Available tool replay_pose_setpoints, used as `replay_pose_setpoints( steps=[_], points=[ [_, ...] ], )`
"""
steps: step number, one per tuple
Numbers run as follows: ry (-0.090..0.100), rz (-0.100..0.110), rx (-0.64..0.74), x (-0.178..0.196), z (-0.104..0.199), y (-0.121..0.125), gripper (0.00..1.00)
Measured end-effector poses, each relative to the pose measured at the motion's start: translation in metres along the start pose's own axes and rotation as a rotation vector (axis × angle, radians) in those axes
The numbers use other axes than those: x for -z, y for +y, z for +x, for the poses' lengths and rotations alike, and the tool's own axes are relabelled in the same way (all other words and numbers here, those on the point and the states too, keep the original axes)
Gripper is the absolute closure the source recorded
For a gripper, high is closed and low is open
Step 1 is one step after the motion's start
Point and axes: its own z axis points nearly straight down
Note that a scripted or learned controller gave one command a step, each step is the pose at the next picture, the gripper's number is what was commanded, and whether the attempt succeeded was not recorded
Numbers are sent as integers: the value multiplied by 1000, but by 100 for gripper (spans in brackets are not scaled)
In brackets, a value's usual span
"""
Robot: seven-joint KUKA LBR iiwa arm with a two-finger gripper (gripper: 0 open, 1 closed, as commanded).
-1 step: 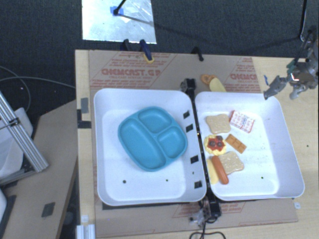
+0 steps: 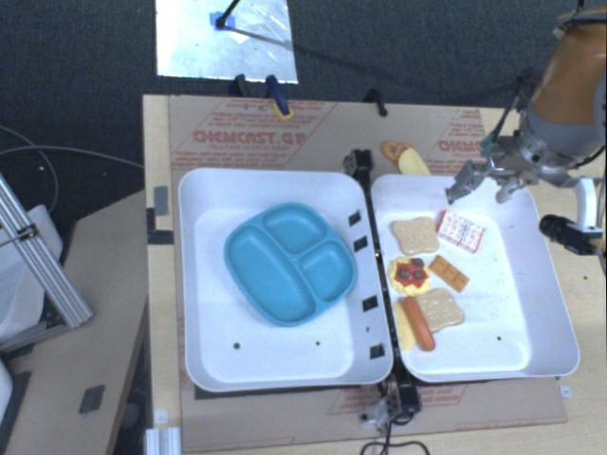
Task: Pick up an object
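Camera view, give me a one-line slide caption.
Open pincer hovers over the right bin of toy food; blue plate sits in the left bin.

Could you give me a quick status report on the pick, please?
Claw open above right bin's far edge, holding nothing. Toy foods, nearest the cracker packet, untouched. Nothing in the way.

Left bin (image 2: pixel 204 349): the blue divided plate (image 2: pixel 289 263) takes its middle; bare floor runs all round it, widest along the near wall.
Right bin (image 2: pixel 531 330): food crowds the left half, namely two bread slices (image 2: pixel 414 235) (image 2: pixel 439 308), a red-patterned packet (image 2: pixel 461 230), a cracker (image 2: pixel 449 273), a pizza piece (image 2: pixel 410 274) and a sausage (image 2: pixel 417 324); the right half and near strip lie bare.
Far edge: the gripper (image 2: pixel 486 183) hangs over the right bin's far wall, open, with nothing between its fingers.
Divider (image 2: pixel 377 254): black clips line the seam between the bins.
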Motion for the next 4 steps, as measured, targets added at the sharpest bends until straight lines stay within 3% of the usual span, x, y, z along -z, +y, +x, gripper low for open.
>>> replay_pose_setpoints(
  steps=[1, 2, 3, 4],
  points=[
    [-1, 9, -11, -99, -4, -43, 0],
    [0, -1, -3, -43, 59, -107, 0],
    [0, -4, -1, -19, 114, -123, 0],
    [-3, 1, -10, -47, 110, -140, 0]
  ],
)
